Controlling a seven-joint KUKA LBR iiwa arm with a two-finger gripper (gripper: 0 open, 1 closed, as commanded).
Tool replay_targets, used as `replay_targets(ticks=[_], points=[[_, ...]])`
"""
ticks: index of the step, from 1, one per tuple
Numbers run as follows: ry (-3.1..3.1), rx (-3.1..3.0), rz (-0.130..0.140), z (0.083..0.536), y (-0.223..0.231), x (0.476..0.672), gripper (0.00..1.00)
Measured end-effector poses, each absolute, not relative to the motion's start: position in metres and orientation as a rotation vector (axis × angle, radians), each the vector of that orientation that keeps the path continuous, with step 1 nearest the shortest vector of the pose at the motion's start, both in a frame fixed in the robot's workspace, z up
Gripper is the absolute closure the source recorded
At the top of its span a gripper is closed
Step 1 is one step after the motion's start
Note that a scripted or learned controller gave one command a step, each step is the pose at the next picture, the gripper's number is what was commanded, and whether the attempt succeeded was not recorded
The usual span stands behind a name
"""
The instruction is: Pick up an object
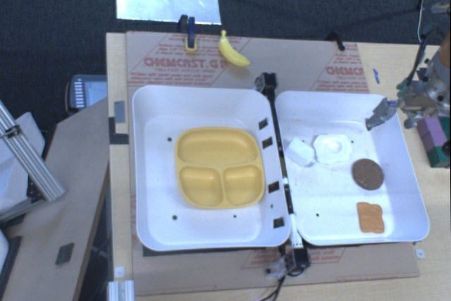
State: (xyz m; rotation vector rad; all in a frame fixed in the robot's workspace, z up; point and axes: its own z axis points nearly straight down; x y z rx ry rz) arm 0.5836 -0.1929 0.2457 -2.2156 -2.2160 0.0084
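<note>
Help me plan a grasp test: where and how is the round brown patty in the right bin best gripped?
Grip the round brown patty across its rim, coming straight down from above. It lies flat on the right white bin, apart from its neighbours, so probably only its edges offer a hold.

The arm reaches in from the right edge, its grey wrist low and pointing left. The claw (380,113) sits at its tip, slanted down and leftward; nothing shows between its fingers
</note>
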Motion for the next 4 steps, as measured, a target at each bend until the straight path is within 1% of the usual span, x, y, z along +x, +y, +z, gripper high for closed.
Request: replay_targets(ticks=[1,2,3,4], points=[[-2.226,-2.219,-0.001,0.252,-0.192,0.586,0.0],[-2.222,-2.219,0.002,0.192,-0.197,0.59,0.0],[-2.223,-2.219,0.001,0.15,-0.197,0.59,0.0],[-2.223,-2.219,0.001,0.107,-0.199,0.595,0.0]])
